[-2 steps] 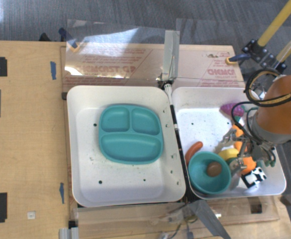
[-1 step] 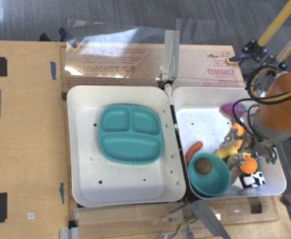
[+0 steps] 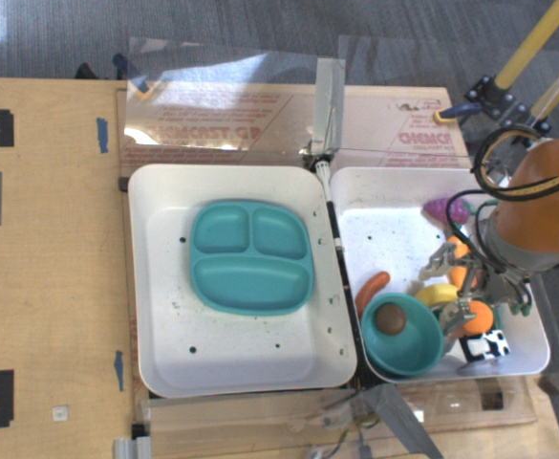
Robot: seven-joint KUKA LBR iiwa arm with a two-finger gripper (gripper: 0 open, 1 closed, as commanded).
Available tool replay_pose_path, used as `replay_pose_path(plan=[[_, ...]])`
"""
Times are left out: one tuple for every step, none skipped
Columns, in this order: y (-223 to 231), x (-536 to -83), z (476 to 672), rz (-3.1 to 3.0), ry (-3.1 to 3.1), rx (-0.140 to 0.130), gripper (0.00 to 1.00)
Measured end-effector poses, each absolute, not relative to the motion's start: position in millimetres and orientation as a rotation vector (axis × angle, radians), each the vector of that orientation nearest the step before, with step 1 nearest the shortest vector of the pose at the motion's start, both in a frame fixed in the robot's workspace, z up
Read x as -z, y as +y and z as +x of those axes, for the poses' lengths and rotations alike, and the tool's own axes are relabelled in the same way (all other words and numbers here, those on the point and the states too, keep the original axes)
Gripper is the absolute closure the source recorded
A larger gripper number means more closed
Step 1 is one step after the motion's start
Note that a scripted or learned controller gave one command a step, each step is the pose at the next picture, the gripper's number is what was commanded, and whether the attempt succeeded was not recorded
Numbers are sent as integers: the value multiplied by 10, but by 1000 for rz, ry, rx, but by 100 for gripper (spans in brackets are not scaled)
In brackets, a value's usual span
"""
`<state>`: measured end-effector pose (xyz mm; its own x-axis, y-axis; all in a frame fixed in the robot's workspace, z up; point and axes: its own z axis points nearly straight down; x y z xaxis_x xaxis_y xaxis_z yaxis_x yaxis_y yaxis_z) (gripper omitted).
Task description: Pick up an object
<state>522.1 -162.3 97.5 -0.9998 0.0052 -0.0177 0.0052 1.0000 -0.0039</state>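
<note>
My gripper [image 3: 454, 285] is low in the right bin [image 3: 394, 220], reaching in from the right under the orange wrist band. It is open, one finger [image 3: 440, 259] on the far side and the other near the bowl's rim. Between and beneath them lie a yellow piece [image 3: 436, 295] and a small orange piece [image 3: 460, 276]; nothing is lifted. Another orange piece [image 3: 479, 316] sits just right of the near finger. A teal bowl [image 3: 403, 344] with a brown ball [image 3: 390, 319] in it stands at the bin's front left, touching the pile.
A red-orange sausage shape [image 3: 373, 287] lies left of the bowl. A purple object [image 3: 447, 208] sits at the back, a black-and-white cube [image 3: 484, 346] at the front right. The left bin [image 3: 164, 285] holds a teal divided plate [image 3: 252, 256]. Cables hang beside the arm.
</note>
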Motion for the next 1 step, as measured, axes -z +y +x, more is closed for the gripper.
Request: replay_pose_path(plan=[[-1599,-886,5088,79,3126,4,0]])
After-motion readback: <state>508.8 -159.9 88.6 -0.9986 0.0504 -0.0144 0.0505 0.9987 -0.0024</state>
